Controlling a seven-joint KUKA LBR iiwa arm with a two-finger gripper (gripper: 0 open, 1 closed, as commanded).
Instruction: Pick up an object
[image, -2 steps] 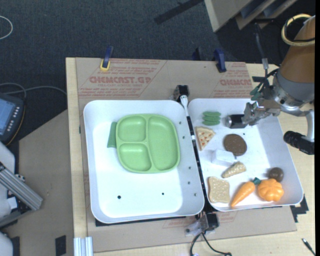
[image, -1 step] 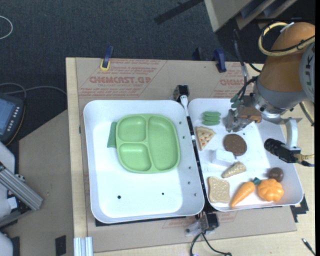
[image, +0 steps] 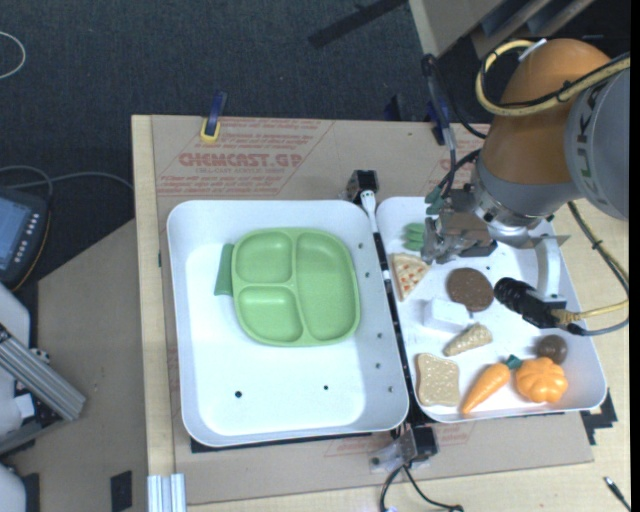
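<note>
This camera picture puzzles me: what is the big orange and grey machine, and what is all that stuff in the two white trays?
It is a robot arm, seen from one camera fixed above the bench. Its two-finger gripper reaches into the right shallow white bin, low over a small green item; whether it holds anything cannot be seen. That bin holds toy food: a pizza slice, a round brown cookie, an orange carrot and an orange pumpkin. The left white bin holds a green divided plastic plate.

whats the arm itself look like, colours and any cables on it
The arm is grey, with a bulbous orange band above the wrist. A yellow cable loops over the orange part. Below it sits a dark metal gripper with thin wires beside it.
</note>
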